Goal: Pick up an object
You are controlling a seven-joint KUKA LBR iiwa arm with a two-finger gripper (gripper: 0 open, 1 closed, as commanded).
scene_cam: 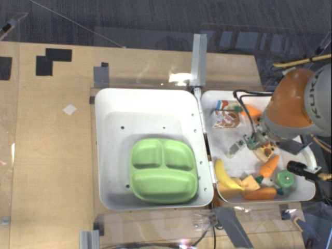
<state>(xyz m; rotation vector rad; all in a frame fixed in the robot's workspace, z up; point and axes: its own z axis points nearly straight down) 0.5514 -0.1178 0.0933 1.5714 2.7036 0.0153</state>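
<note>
I'd go for the carrot (269, 166) in the right bin (311, 193) — light, stiff, a bit slick, best pinched across its middle. Banana (224, 175) lies near it. My claw (252, 140) hangs just above; its state I cannot tell.

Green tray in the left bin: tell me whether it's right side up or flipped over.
Right side up. The green tray lies flat in the left bin, its three recessed compartments facing up: two small ones at the back, one wide one in front.
</note>
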